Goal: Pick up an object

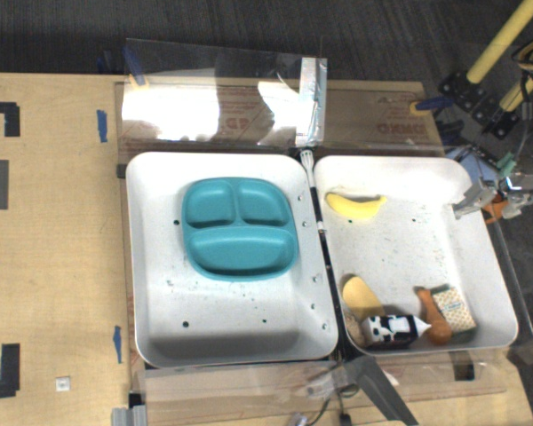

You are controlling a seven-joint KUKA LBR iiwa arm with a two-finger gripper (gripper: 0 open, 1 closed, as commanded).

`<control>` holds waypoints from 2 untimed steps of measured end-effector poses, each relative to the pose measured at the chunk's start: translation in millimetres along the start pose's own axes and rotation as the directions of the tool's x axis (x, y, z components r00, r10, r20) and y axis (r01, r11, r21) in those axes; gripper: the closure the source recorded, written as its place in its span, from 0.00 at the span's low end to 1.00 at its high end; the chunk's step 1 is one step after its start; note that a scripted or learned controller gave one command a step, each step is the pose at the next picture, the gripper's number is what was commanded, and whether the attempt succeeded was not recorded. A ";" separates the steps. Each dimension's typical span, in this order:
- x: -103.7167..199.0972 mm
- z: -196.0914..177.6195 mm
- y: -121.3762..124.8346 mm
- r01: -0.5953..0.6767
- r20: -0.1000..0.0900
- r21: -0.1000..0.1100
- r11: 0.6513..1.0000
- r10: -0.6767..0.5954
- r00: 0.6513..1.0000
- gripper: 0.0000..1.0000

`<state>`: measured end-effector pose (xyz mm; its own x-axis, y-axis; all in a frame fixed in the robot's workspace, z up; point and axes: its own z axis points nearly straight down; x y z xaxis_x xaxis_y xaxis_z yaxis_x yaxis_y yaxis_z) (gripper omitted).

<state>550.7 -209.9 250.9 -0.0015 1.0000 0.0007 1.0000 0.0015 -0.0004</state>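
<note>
The right bin point(480, 264) holds a yellow banana point(355, 204) near its far left corner. Along its near edge lie a yellow wedge-shaped piece point(361, 296), a black and white toy point(393, 329) and a tan checkered block point(452, 309) on a brown piece point(433, 319). My gripper point(476, 204) sits at the bin's far right rim, well away from these objects, with nothing visibly in it.
The left bin point(160, 291) holds a teal divided plate point(240, 227). A clear plastic sheet point(222, 105) stands behind the bins. Cables and a yellow pole point(508, 29) crowd the far right. The middle of the right bin floor is bare.
</note>
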 end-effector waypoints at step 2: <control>86.4 164.1 21.9 -0.488 -0.001 -0.004 0.873 0.488 0.873 0.00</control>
<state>572.5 -123.4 86.8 0.4862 0.8738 0.0016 0.8738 -0.4862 0.0029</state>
